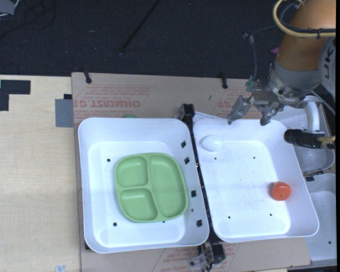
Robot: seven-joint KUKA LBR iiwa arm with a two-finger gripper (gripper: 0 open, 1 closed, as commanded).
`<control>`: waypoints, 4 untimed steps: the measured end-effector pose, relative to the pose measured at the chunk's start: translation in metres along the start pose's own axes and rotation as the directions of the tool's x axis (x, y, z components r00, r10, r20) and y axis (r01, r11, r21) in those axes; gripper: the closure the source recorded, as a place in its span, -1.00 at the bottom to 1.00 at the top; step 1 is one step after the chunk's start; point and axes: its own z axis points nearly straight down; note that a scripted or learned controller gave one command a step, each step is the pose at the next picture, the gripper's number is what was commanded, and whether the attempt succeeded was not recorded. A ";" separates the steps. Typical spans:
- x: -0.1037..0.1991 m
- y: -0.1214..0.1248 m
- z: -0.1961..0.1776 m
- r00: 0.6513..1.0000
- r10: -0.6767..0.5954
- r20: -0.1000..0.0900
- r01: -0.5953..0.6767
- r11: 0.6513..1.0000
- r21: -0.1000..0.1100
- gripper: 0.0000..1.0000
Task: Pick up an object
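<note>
The left bin (96, 146) holds a green sectioned plate (151, 187), lying flat near its centre. The right bin (297, 225) holds two items: a small white object (212, 143) in the far left corner, and a small orange object (281, 191) near the right wall, well apart from it. The jaws (250, 113) are spread open and hold nothing, positioned above the far rim of the right bin, on the grey arm (303, 35) entering from the right.
</note>
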 end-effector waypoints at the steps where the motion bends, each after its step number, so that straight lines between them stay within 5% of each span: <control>1: 0.000 0.002 -0.008 1.000 -0.001 0.001 0.001 1.000 -0.013 -1.00; 4: 0.006 0.007 0.184 1.000 0.000 0.001 0.000 1.000 -0.009 -1.00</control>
